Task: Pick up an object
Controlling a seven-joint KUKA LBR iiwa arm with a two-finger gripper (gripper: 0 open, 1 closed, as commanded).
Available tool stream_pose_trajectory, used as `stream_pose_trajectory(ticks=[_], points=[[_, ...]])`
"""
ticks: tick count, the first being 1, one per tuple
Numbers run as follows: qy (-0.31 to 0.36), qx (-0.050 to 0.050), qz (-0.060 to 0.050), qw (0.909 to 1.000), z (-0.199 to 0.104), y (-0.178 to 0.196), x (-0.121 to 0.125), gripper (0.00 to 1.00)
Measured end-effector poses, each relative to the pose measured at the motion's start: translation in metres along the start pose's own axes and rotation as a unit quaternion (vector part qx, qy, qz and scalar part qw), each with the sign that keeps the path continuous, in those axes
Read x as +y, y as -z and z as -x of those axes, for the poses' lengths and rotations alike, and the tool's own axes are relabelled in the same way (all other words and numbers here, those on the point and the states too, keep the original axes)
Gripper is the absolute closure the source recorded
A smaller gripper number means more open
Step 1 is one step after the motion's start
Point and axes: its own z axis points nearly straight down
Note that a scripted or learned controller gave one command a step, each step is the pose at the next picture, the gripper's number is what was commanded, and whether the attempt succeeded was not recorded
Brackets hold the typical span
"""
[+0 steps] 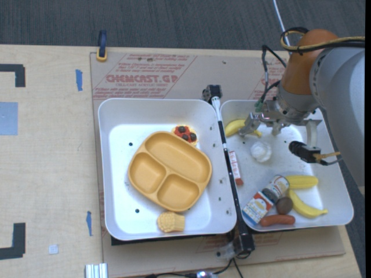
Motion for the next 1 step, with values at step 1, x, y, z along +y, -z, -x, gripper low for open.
stream_pose_trajectory(ticks=[1], points=[[-0.002,-0.001,0.009,1.0,-0.0204,0.0002,-0.0654,0.0]])
